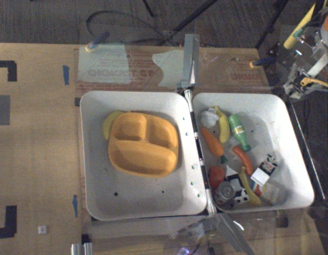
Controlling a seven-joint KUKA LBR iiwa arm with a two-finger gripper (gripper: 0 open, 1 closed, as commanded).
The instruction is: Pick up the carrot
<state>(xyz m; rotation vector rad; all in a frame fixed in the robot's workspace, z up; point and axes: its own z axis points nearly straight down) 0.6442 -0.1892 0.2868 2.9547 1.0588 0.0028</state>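
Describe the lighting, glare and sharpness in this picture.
Camera view: soft, dim, slightly blurred overall; faint glare on the clear plastic sheet behind the bins; the orange carrot is readable, but the small items in the right white bin's lower corner smear together.

The carrot (212, 141) lies at nine o'clock in the right bin (291, 142); an orange tray (144, 144) sits in the left bin (95, 158).

I see the wooden worktop (42, 158) carrying two white bins side by side. The left bin (95, 195) touches the right bin (291, 142).
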